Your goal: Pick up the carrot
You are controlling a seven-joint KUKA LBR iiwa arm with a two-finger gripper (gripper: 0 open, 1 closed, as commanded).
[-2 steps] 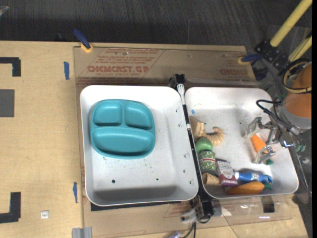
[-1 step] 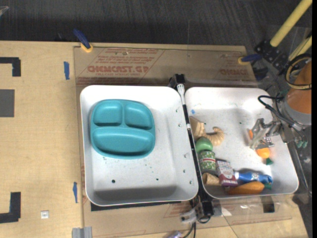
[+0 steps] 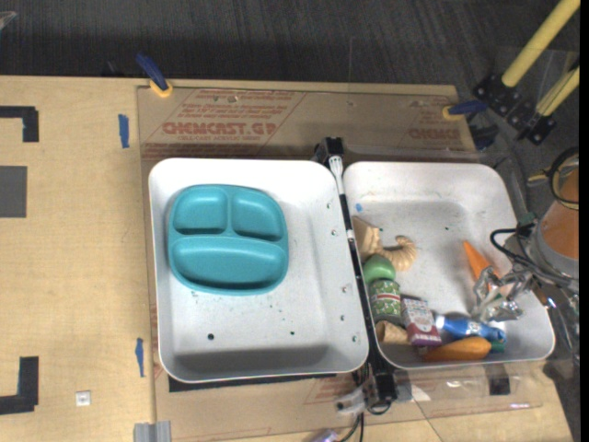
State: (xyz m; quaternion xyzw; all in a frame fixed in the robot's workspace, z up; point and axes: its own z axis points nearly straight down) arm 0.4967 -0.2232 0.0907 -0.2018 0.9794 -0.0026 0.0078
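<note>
The arm [image 3: 561, 233] reaches in from the right edge, and its gripper [image 3: 497, 293] hangs low over the right part of the right bin [image 3: 433, 187]. The metal fingers stand just near of the carrot [image 3: 475, 258], a short orange piece lying by the bin's right wall. Whether the jaws are released or clenched cannot be told from here; the fingers are small and glinting, and nothing can be seen between them, so no hold on the carrot is recorded.

Clutter sits along the near wall of the same bin: a second orange item [image 3: 457, 348] at the near edge, a blue-capped tube [image 3: 465, 325] just above it, a green bottle [image 3: 383, 288] at the left wall, and a tan piece [image 3: 394, 251] beyond that. The left bin [image 3: 184, 339] carries a teal divided plate [image 3: 227, 238], well apart from the work.

Risks noted. The carrot lies close to the bin wall, so a finger could strike the wall or ride up it and the closing could miss. The carrot is slim and tapered; a grip off its middle may squeeze it out sideways. The gripper stands between the carrot and the near clutter, and a descent slightly too near could catch the tube or the other orange item instead. A dark cable [image 3: 506, 238] loops beside the wrist and could snag.
</note>
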